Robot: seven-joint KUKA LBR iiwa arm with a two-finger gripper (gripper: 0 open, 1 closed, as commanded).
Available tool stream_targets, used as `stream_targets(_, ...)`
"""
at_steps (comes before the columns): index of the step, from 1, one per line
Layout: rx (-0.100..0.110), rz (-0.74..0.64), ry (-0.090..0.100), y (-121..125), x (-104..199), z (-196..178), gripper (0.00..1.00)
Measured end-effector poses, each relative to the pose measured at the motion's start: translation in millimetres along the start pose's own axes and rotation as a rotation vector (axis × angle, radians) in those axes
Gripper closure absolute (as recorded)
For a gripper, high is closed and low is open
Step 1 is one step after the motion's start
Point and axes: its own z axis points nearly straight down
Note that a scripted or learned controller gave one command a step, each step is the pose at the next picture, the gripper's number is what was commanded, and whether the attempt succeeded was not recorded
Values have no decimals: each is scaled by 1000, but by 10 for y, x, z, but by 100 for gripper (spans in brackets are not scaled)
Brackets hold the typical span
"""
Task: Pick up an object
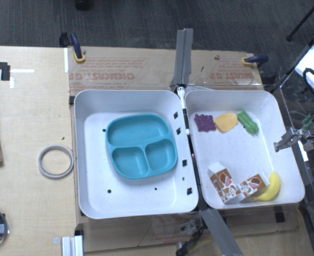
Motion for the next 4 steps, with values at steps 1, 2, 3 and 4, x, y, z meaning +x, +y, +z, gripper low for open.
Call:
stream_targets(1,-2,365,0,580,-60,1000,0)
stream_targets(2,-3,345,-1,1299,201,1579,0)
stream_targets(3,-6,4,-3,1568,422,1566,0)
stream_targets(4,-8,1,-7,1574,411,1453,100)
